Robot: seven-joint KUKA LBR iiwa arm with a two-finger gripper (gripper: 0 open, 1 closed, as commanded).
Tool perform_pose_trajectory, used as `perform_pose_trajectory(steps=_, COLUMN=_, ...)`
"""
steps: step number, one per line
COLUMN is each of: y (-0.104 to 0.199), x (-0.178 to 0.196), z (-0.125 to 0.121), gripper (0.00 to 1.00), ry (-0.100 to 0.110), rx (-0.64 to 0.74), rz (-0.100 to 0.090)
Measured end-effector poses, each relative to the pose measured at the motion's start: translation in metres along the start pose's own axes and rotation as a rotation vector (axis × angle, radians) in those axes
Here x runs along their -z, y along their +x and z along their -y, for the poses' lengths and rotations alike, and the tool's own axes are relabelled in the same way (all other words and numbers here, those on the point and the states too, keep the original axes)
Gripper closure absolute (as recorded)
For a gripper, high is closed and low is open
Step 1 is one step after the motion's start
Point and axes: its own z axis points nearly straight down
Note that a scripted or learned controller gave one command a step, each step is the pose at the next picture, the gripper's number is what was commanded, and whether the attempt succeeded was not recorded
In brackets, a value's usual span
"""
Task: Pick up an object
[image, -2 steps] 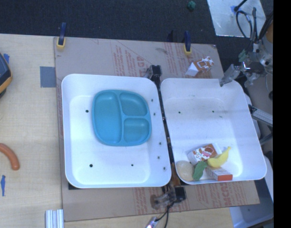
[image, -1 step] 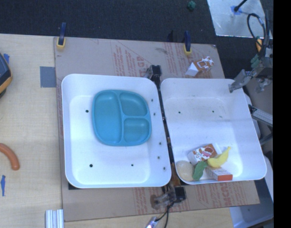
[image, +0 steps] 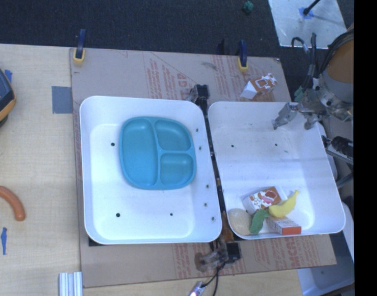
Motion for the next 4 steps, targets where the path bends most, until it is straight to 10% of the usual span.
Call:
perform_pose_trajectory(steps=1, y=-0.001, x=0.012, z=-0.001, gripper=1.00, ry=-0.001, rx=0.004, rz=0.002)
perform_pose_trajectory(steps=2, y=0.054, x=0.081, z=0.021, gripper=1.00, ry=-0.004, rx=-0.001, rz=-0.001)
perform_pose_trajectory(steps=3, y=0.054, x=0.080, z=0.021, gripper=0.00, ry=-0.002, rx=-0.002, rz=0.000)
perform_pose_trajectory(steps=4, y=0.043, x=0.111, z=0.075, gripper=0.00, ry=-0.002, rx=-0.004, rz=0.000)
